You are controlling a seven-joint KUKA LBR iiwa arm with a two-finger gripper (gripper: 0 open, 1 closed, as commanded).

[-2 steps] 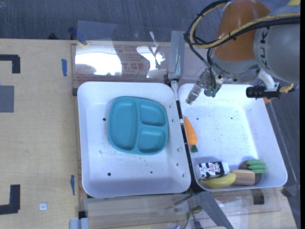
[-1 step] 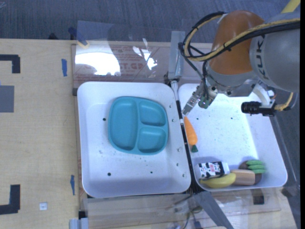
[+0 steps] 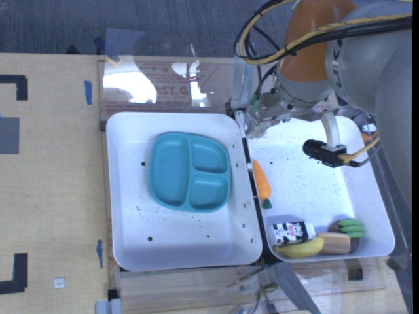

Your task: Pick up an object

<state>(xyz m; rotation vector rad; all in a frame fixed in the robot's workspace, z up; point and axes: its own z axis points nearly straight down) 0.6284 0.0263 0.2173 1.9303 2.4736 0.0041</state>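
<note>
An orange carrot (image 3: 262,182) lies in the right bin (image 3: 327,182) against its left wall. At that bin's front edge sit a black-and-white carton (image 3: 290,231), a yellow banana (image 3: 302,248) and a tan block with a green top (image 3: 344,238), close together. My gripper (image 3: 253,120) hangs over the back left corner of the right bin, beside the divider between the bins, above and behind the carrot. Nothing shows in its grasp.
A teal divided plate (image 3: 190,172) rests in the middle of the left bin (image 3: 131,227). A black camera part on a bracket (image 3: 324,152) juts out from the arm over the right bin. Yellow and black cables (image 3: 262,25) loop above the wrist.
</note>
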